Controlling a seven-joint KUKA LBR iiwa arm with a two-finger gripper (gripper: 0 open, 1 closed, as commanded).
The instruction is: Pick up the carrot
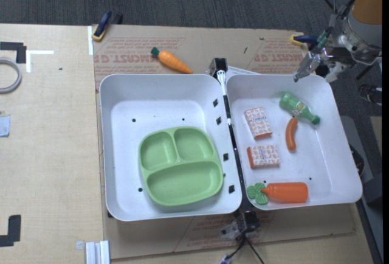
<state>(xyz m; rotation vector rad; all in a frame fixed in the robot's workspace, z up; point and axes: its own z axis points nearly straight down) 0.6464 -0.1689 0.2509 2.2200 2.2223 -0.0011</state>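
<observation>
A fat orange carrot (287, 192) with green leaves lies along the near wall of the right bin (338, 135). A smaller carrot (172, 61) with a green top rests on the cardboard behind the left bin. My gripper (315, 73) hangs over the far right corner of the right bin, above and behind a green bottle (298, 108). Its fingers are open and hold nothing. It is well away from both carrots.
The right bin also holds two pink-patterned boxes (258, 122) (264, 156) and an orange sausage (292, 134). A green divided plate (180, 165) sits in the left bin (115, 135). A blue and yellow clip (101, 25) lies at the cardboard's far left corner.
</observation>
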